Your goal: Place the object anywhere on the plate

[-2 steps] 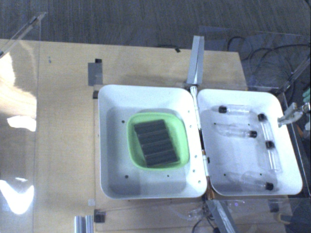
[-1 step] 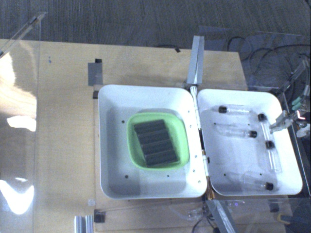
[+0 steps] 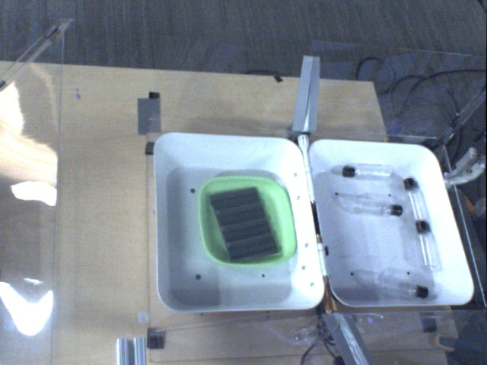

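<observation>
How the gripper stands cannot be told from this view, whether spread or pressed together. On the pale wooden bench [image 3: 91,226] two shallow white bins sit side by side, their inner rims touching. The left bin [image 3: 171,280] holds a light green plate [image 3: 207,230], roughly square with rounded corners, lying near the middle of the bin floor. A dark grey ribbed block [image 3: 243,224] lies flat on the plate, turned slightly askew to its edges and covering most of its inner area, with green rim visible all around it. The right bin [image 3: 449,276] holds several clear tubes with black caps: one [image 3: 370,172] lies along the far side, another [image 3: 369,204] just below it, two run lengthwise by the right wall [image 3: 428,248], and one [image 3: 397,284] lies near the front right corner. A grey metal bar [image 3: 307,93] stands upright behind the seam between the bins.
</observation>
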`<state>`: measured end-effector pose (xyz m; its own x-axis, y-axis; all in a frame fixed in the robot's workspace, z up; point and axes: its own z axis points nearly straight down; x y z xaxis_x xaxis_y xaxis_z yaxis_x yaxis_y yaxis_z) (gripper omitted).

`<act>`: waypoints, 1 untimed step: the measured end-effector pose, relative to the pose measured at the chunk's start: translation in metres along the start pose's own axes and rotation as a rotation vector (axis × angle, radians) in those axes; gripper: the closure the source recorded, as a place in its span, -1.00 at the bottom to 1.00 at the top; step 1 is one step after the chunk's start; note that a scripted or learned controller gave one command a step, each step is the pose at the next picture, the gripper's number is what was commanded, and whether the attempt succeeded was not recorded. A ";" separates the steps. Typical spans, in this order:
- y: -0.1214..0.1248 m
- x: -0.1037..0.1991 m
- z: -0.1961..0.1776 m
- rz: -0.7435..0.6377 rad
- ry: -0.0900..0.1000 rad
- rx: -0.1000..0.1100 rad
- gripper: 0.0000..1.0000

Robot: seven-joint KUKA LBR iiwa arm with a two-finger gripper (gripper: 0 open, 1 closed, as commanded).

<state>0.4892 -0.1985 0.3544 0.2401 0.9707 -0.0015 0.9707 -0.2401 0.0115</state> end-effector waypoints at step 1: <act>0.000 0.000 0.007 0.070 0.001 0.003 -1.00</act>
<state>0.4890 -0.1982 0.3476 0.3079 0.9514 -0.0001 0.9514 -0.3079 0.0089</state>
